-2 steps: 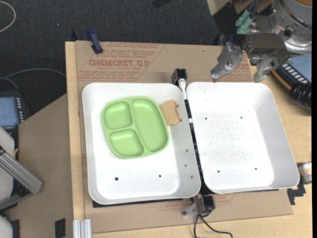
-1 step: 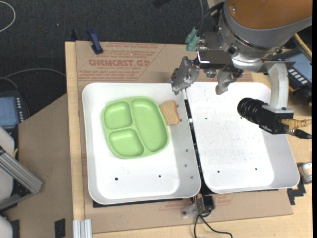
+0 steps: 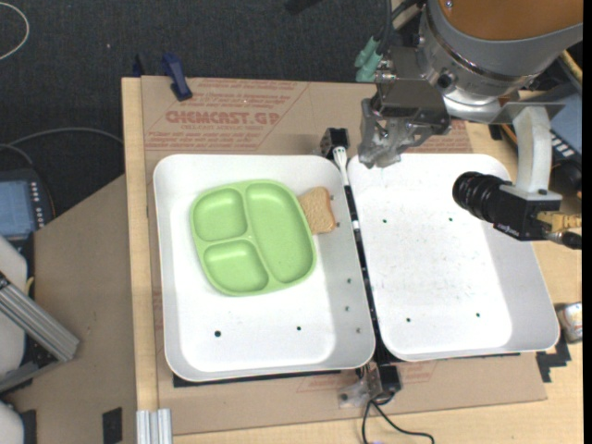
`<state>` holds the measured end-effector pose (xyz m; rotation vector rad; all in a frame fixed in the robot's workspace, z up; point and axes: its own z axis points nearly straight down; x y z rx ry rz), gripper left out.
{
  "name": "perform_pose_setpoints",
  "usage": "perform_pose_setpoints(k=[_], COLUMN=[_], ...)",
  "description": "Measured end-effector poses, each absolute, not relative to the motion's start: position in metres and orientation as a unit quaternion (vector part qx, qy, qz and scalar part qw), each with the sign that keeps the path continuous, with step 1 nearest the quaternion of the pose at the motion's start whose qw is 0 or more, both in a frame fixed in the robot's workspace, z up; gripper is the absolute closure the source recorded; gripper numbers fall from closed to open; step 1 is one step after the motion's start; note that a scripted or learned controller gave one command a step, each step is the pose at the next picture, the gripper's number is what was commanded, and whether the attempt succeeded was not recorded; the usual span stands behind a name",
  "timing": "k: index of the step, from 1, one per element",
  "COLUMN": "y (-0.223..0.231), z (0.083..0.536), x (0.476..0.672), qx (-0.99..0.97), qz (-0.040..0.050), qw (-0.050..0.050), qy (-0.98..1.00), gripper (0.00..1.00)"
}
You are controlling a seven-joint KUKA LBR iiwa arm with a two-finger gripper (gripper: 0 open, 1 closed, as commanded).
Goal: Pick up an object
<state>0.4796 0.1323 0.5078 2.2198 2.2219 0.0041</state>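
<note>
**A:** Where is the gripper?

**B:** At the far edge of the right bin, close to its far-left corner, just right of the seam between the two bins. It hangs from the grey arm, which comes in from the upper right with its orange band at the top of the view.

**A:** How do its fingers stand, and is anything in them?

**B:** I cannot tell. The tips are dark and blurred against the bin's rim, and I cannot make out any gap between them or any object there.

**A:** And the things that could be picked up?

**B:** In the left bin. A green divided plate with three compartments lies flat in the middle of it, towards the far side. A tan cracker-like piece lies touching the plate's far-right edge, between the plate and the bin's right wall. Both are well apart from the gripper, across the seam.

**A:** Anything else around?

**B:** A black cylindrical device juts over the right bin's right rim. The bins rest on a brown cardboard sheet with red printing, and a blue clip sits at its far-left corner.
</note>
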Motion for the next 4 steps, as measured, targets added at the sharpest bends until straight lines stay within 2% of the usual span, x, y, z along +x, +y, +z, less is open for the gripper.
perform_pose_setpoints(k=[1,2,3,4], y=[0.188,0.227,0.192,0.137], z=[0.382,0.451,0.454,0.463], x=[0.477,0.479,0.479,0.48], qx=[0.705,0.705,0.708,0.709], qz=[-0.0064,0.0045,0.0007,0.0013], qw=[-0.004,0.001,0.001,0.001], qy=[0.709,0.709,0.706,0.705], gripper=[1.0,1.0,1.0,1.0])
